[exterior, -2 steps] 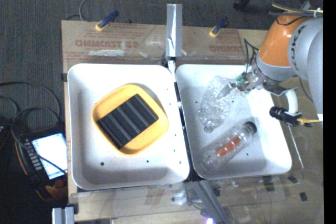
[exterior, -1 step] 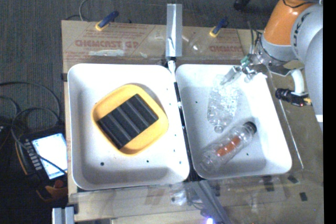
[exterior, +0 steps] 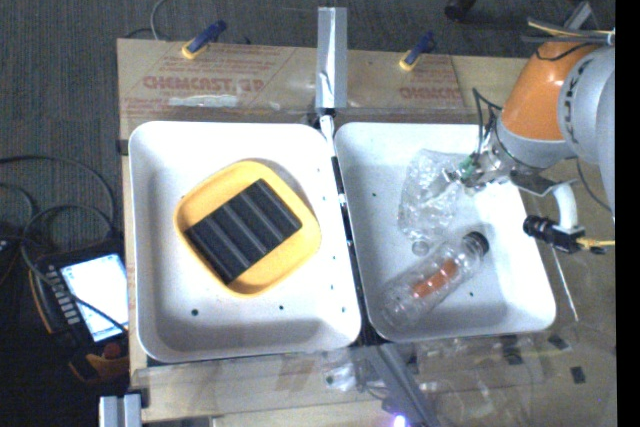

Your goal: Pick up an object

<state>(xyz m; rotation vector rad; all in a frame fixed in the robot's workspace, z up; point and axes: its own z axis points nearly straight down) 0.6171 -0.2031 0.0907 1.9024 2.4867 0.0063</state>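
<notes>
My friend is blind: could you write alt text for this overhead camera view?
A grey-and-orange robot arm reaches from the right over a white bin holding crumpled clear plastic and a clear bottle. The left bin holds a yellow-and-black object.

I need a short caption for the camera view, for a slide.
Arm over the right bin, near crumpled plastic and a clear bottle; yellow-black object in the left bin.

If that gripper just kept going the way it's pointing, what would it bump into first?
Probably the crumpled clear plastic. The gripper seems to reach left and down into the right bin, and the plastic lies right at its tip. Depth is hard to judge from above; it may already touch.
</notes>
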